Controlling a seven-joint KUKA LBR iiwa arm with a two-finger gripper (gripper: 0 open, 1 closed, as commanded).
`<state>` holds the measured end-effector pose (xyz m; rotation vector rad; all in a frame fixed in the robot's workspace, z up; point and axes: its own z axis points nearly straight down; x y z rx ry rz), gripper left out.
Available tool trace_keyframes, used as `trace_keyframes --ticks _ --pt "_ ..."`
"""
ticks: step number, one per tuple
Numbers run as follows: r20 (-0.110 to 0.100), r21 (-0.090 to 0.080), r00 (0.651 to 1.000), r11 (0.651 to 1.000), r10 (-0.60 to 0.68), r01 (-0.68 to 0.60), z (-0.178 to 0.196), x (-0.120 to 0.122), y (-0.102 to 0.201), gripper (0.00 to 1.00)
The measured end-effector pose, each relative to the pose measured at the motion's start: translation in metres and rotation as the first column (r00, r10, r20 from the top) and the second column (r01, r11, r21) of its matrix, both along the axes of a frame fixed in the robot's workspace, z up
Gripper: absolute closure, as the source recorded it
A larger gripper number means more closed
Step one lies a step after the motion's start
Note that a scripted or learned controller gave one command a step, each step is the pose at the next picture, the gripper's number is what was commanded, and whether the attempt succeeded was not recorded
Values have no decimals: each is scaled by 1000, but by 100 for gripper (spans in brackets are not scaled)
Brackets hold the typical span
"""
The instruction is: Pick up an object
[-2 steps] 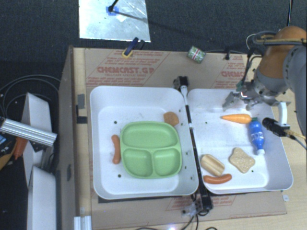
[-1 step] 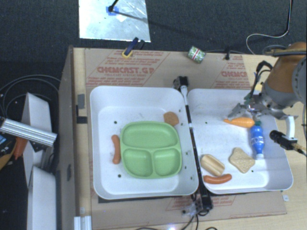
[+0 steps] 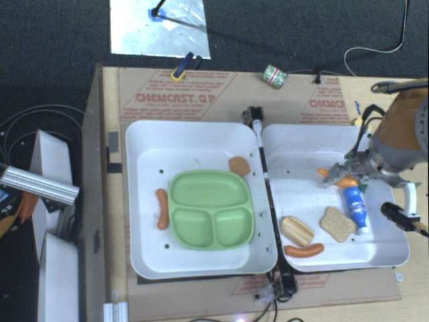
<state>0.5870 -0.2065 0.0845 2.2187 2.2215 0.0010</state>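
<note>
The right bin holds an orange carrot, a blue and white bottle, a slice of toast, a bread roll and a red sausage. My gripper reaches in from the right edge and hangs low over the carrot, right above the bottle's top end. The arm hides part of the carrot, and I cannot tell whether anything is held.
The left bin carries a green divided plate, a red sausage to its left and a brown cookie at its upper right. A black divider runs between the bins. A small can lies behind on the cardboard.
</note>
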Motion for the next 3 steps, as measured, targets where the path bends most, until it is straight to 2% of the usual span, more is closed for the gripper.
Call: trace_keyframes --ticks 1,2,3 --pt "-1 0 1000 1000 0 0 0 -44 0 0" --pt "0 2 1000 1000 2 -2 10 -43 1 100" --pt "1 1 1000 1000 3 -3 69 -38 75 100"
